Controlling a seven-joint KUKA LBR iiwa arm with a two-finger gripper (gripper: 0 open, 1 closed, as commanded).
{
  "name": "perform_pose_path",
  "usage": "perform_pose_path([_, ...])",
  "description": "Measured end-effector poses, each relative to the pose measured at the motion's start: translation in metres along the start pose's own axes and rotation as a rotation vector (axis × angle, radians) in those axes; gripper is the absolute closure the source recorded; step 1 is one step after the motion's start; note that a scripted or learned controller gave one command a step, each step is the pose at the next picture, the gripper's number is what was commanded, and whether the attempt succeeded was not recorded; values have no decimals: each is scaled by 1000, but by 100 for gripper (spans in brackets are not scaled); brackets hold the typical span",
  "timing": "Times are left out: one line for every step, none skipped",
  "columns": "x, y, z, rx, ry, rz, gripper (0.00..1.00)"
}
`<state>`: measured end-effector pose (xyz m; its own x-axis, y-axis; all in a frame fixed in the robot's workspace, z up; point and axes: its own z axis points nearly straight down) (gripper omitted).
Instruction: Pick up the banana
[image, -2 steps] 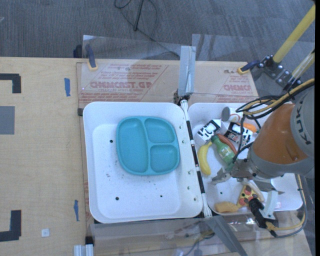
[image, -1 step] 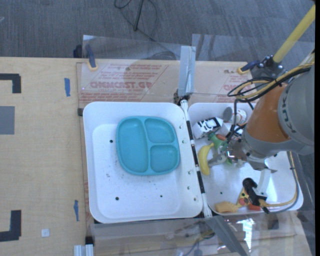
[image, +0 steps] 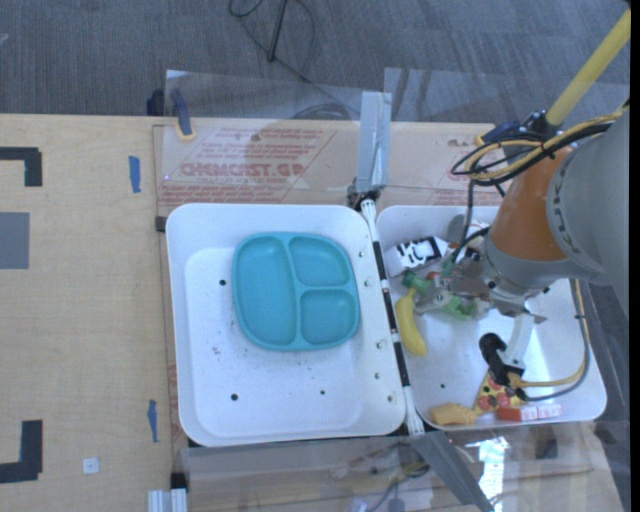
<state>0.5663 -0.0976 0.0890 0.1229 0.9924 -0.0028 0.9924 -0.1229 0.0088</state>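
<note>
From the overhead camera view, the banana (image: 410, 328) lies in the right bin (image: 560, 400), close against that bin's left wall, its long axis running roughly up and down the picture with a slight curve. The tool (image: 437, 290) sits just above and to the right of the banana's upper end — near it, yet whether it touches is not clear. Whether the tool is released or clenched I cannot tell; clutter and the wrist hide it, and nothing is plainly held. To my eye the coming move turns on a short shift down and leftward, so the tool can straddle the banana across its narrow width.

The right bin also holds a black-and-white item (image: 418, 250), a small green piece (image: 460, 307), a yellowish food toy (image: 452, 413) and a red-and-yellow toy (image: 497, 396). The left bin (image: 200, 380) on the worktop (image: 80, 300) carries a teal divided plate (image: 296, 291) — its three compartments bare.
</note>
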Motion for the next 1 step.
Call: perform_pose_path([-54,-69,-1,-1,0,-157,0])
